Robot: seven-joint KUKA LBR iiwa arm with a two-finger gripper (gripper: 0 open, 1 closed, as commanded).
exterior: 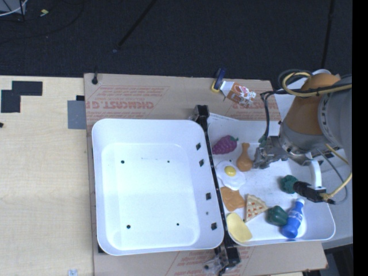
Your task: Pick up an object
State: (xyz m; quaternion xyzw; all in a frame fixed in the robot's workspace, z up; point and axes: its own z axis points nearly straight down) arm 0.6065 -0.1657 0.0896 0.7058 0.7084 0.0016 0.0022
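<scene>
The gripper (260, 157) hangs low at three o'clock of the tan bottle (245, 157), probably lining up a grab. Whether it is spread or pinching, I cannot tell.

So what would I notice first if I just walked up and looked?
Probably the pile of bright toy food in the right bin: a fried egg, a pizza slice, purple grapes and a blue bottle. Then the big grey arm reaching in from the right, its gripper low beside the egg. The left bin sits next to it.

One fixed camera looks down aslant over both bins (98, 154).
</scene>
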